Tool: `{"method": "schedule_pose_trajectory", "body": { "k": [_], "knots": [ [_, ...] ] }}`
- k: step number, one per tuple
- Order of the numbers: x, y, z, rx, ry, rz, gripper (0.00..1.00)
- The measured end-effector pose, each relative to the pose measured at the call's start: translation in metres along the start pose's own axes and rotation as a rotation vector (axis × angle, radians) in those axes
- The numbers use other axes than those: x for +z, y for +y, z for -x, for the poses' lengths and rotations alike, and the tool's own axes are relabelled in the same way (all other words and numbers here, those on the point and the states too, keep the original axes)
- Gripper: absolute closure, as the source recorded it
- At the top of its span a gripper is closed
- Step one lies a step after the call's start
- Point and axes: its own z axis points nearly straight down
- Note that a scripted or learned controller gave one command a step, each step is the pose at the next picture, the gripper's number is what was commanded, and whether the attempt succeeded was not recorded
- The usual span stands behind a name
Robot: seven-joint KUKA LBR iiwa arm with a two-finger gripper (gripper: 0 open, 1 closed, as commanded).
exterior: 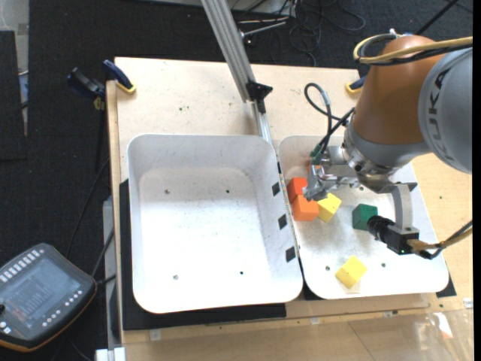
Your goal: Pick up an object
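Right bin holds four blocks: an orange block near the bin's left wall, a small yellow block touching or just beside its right face, a green block a little further right, and a second yellow block lying apart toward the bin's near edge. The hand sits low over the orange/yellow pair, directly above them; its metal parts overlap the top of both blocks, so contact cannot be judged. Whether the hand is spread or pressed together cannot be told: the wrist and grey-orange arm cover it from above, and nothing is visibly pinched. The upper part of the orange block is partly hidden by the hand. A black fitting with cable hangs off the arm just right of the green block. Left bin shows only dark specks on its floor. Both bins rest on the pale worktop; a slanted metal rail crosses it from above. A pendant lies at lower left, cut off by the frame edge.
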Motion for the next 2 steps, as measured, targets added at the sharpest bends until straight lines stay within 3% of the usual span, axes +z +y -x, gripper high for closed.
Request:
{"method": "schedule_pose_trajectory", "body": {
  "k": [2],
  "knots": [
    [0.024,-0.017,-0.099,0.001,-0.001,-0.001,1.00]
  ]
}}
